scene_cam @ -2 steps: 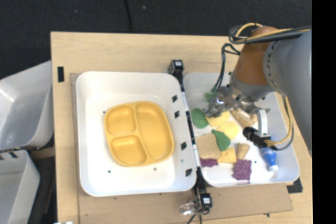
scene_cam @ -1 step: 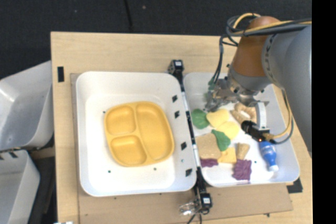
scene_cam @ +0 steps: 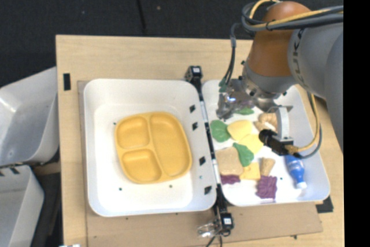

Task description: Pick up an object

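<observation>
From the overhead camera, the grey arm with its orange band reaches in from the right and hangs its two-finger gripper low over the far left corner of the right-hand shallow white bin; whether it is clenched or released cannot be told. That bin holds the candidates for picking: a rounded green plastic piece, a pale yellow lump, a tan bread-like slab, a purple knobbly piece and a small blue bottle with a white cap, all crowded together, several touching. The left-hand white bin carries a yellow three-compartment tray. The likely trouble is the crowding: a descent could catch two items, push one aside, or strike the bin wall beside the gripper.
</observation>
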Controlling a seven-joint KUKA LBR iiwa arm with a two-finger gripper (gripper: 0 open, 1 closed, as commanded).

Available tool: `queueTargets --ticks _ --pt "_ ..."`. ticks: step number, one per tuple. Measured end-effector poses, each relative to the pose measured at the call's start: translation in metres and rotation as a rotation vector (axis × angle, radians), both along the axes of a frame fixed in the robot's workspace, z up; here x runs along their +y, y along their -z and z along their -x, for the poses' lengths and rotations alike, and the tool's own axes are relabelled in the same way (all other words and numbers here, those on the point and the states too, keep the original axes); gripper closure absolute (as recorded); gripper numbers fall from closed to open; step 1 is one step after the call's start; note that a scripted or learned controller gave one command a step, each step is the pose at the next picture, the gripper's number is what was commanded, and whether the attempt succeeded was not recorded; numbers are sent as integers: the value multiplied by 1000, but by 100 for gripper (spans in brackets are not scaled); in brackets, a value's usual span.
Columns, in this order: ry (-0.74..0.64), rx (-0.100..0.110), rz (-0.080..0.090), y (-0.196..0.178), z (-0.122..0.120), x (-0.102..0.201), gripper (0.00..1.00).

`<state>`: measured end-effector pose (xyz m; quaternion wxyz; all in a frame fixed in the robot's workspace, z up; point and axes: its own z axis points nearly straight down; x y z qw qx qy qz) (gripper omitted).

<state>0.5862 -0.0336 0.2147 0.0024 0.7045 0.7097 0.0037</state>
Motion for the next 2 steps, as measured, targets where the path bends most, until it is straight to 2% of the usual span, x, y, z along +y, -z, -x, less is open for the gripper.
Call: queueTargets --ticks 1,2 --pt "5 -13 5 -277 -23 -8 100" --pt "15 18 2 -192 67 -69 100"
